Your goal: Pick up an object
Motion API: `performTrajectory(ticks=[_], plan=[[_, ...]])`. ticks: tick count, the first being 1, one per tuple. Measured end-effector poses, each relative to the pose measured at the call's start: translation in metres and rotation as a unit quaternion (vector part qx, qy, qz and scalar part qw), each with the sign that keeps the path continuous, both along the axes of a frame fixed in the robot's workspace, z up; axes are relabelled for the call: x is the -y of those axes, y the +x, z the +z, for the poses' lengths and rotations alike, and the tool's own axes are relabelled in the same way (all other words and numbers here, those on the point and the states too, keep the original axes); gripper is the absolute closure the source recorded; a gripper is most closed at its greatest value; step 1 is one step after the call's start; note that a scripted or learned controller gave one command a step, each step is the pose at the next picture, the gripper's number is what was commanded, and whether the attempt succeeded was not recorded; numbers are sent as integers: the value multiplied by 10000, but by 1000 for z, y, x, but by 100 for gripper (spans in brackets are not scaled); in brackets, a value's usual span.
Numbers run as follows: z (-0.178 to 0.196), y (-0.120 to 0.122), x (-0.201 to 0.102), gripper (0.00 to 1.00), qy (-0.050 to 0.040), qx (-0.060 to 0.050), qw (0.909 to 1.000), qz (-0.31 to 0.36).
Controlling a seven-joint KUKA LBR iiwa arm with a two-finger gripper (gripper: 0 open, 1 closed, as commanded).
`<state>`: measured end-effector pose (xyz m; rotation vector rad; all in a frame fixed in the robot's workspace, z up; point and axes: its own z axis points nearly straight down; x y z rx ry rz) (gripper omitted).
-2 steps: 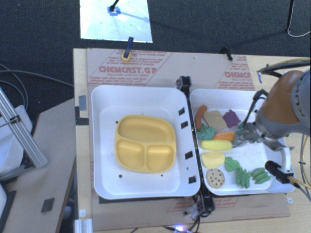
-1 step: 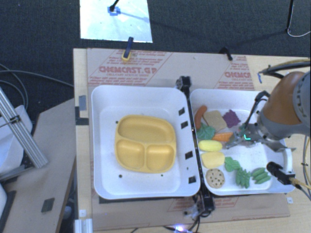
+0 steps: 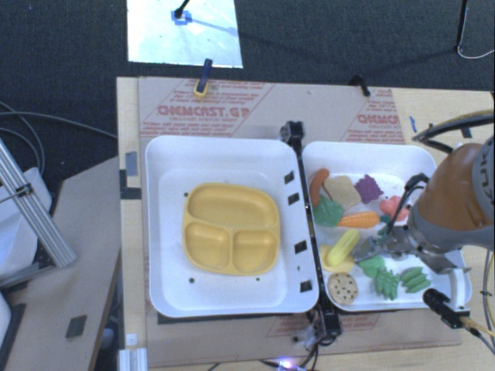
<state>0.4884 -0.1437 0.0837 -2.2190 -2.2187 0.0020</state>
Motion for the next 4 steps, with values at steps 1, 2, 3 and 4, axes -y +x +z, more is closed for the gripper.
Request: performTrajectory(ticks=[1, 2, 3, 4], plan=[[3, 5, -56, 0, -87, 81, 9999, -9], [1, 33, -55, 0, -14, 38, 10000, 21], [0, -3, -60, 0, -2, 5, 10000, 3], [1, 55, -54, 0, -16, 50, 10000, 27]])
